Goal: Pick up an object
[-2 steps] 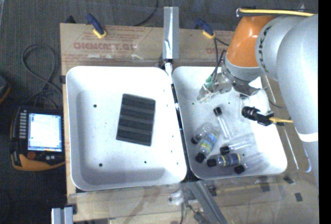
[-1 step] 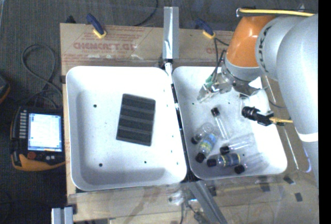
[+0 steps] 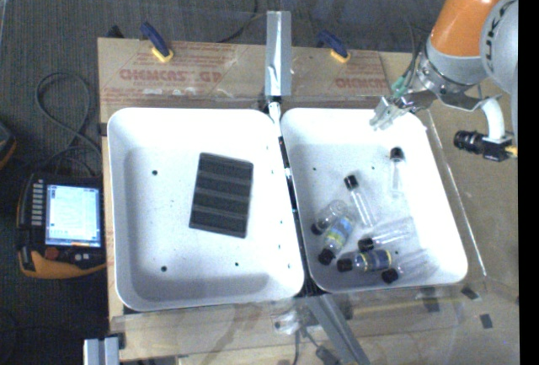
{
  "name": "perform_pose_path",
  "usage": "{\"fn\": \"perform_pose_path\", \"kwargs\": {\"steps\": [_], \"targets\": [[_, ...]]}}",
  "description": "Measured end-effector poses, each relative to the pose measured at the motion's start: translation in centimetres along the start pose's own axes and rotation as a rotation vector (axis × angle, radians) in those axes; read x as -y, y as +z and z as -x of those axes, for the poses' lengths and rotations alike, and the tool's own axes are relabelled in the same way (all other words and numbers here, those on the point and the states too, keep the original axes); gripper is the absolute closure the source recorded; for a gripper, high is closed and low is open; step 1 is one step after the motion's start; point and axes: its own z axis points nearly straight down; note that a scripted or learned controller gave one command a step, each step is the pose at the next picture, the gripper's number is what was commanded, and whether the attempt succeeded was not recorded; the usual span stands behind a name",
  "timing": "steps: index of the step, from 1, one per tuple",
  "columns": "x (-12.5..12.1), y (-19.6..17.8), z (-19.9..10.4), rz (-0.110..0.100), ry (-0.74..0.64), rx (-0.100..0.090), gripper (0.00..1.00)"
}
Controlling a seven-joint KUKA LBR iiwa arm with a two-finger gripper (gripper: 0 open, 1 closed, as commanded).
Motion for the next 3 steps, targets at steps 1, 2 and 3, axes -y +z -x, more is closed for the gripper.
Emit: {"fn": "perform_pose_path", "kwargs": {"steps": [1,2,3], "targets": [[2.4,10.9,-4.6,0.0,-0.002,-0.002,0.0],[6.1,0.5,-2.0,0.0,-0.059,-0.001,0.0],[4.9,8.5,-3.0,-0.002,-0.138,-0.004,0.0]]}}
